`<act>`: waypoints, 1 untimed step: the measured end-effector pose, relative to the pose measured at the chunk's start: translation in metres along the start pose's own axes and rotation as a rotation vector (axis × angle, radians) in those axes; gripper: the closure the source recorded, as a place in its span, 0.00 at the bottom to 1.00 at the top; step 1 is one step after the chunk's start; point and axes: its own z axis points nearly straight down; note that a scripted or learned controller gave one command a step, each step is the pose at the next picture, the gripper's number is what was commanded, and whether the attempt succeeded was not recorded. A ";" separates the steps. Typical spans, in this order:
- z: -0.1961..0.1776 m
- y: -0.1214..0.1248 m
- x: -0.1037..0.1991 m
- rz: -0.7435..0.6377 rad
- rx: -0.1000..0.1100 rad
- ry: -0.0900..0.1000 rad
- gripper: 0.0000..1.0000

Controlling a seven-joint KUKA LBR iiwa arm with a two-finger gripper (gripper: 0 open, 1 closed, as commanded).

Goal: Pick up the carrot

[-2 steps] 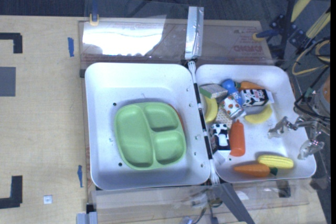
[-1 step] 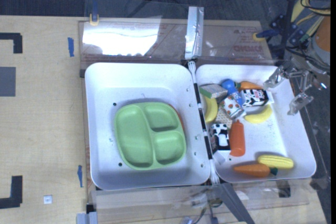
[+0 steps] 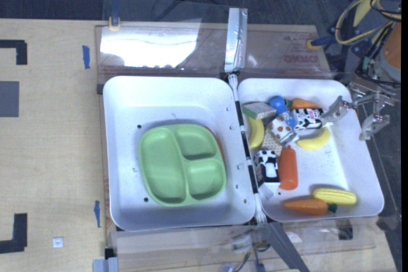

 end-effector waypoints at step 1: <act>0.072 -0.035 -0.037 0.165 0.025 -0.006 0.00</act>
